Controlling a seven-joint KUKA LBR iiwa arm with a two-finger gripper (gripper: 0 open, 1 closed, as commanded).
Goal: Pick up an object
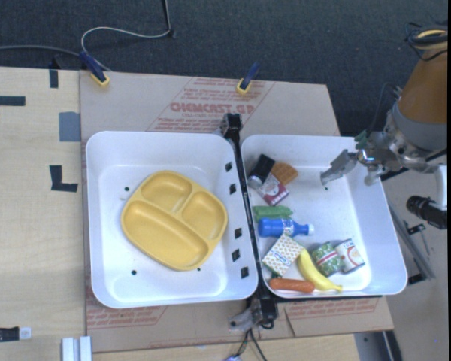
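The arm is reaching in over the right rim of the right bin (pixel 395 235), with the gripper (pixel 337 171) hanging above the bare upper right part of that bin; whether it is released or clenched I cannot tell from here, and nothing is showing in it. The pickable things are all lying along the bin's left wall and near edge: a small black box (pixel 261 165) touching an orange packet (pixel 284 173), a blue bottle (pixel 282 228) just below a green piece (pixel 272 212), and a banana (pixel 316 271) wedged between a patterned packet (pixel 283 254), a carrot (pixel 292 284) and a green and red can (pixel 337 256). The yellow divided plate (pixel 174 219) is sitting alone in the left bin (pixel 98 201). Judging by this crowding, a descent is risking closing on two items at once, nudging one aside, or striking the divider wall.
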